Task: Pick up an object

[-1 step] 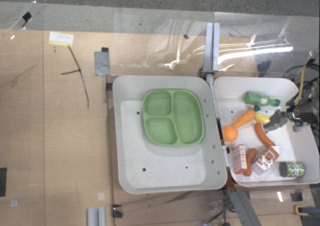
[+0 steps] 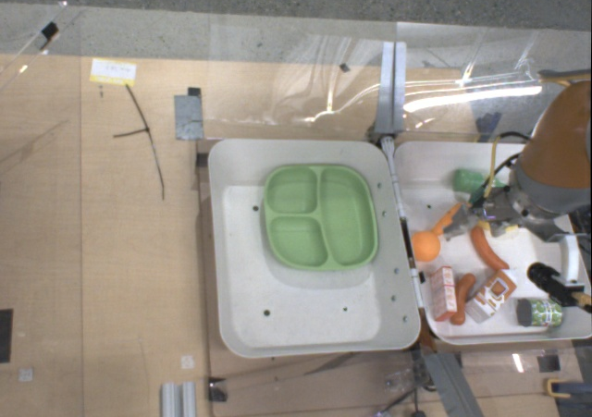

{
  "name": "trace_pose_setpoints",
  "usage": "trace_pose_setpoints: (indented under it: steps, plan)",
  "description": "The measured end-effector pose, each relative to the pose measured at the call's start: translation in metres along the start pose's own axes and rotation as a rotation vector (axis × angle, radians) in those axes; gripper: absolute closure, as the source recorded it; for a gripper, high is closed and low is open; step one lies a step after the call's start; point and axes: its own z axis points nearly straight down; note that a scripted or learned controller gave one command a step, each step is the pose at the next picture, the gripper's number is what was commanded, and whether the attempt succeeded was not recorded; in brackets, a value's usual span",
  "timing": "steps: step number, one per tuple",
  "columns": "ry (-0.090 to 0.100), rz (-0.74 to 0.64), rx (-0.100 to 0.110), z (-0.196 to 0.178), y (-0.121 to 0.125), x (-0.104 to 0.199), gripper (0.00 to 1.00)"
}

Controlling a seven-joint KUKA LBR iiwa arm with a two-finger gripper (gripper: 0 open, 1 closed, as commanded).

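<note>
Smooth green three-compartment plate [image 2: 321, 216] in left white bin [image 2: 231, 313]; round orange ball [image 2: 425, 246] in right.

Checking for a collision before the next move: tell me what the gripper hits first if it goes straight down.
Probably the orange sausage, lying on the right bin floor just under the gripper. Depth is hard to judge from this slanted view.

Robotics lab: bench [image 2: 92, 249] with white bins [image 2: 231, 313], clear shielding [image 2: 296, 82].

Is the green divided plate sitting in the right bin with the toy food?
No, the green divided plate lies alone in the left bin, while the toy food, such as the orange ball, is in the right bin.
</note>
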Motion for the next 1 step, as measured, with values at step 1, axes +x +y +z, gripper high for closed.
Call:
trace_pose_setpoints:
  steps: [1]
  plan:
    - [-0.001, 0.015, -0.002, 0.0319, 0.0049, -0.0405, 0.00]
